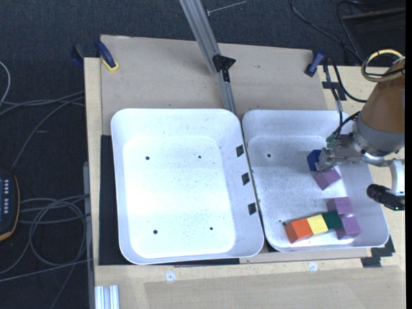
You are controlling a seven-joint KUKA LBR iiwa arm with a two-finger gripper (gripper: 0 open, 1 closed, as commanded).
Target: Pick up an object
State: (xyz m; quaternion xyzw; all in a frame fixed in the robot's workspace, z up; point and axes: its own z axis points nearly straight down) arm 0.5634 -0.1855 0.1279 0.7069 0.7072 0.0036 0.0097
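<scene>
In the camera view you look down at a slant on a light wooden bench (167, 76) standing on dark carpet (45, 18), with black cables (38, 192) looping across the floor at the left. Blue clamps (106, 55) grip the bench's far corners, and a slanted grey metal pole (199, 24) runs down to the gap between the bins. Two shallow white plastic bins sit side by side, touching along their inner edges: the left white bin (180, 185) and the right white bin (283, 166). The grey arm with its orange band (385, 111) enters from the right edge and bends down over the right bin's far right part. Its gripper (329, 159) sits low in the bin, between a small blue block (315, 160) just to its left and a pale purple block (327, 178) just below it; you cannot tell from this angle how far the fingers are apart, or whether anything is between them. Near the right bin's front wall lies a bar of orange, yellow and green blocks (313, 226), with a purple L-shaped block (346, 216) touching its right end. No legible writing or brand mark can be read anywhere.
</scene>
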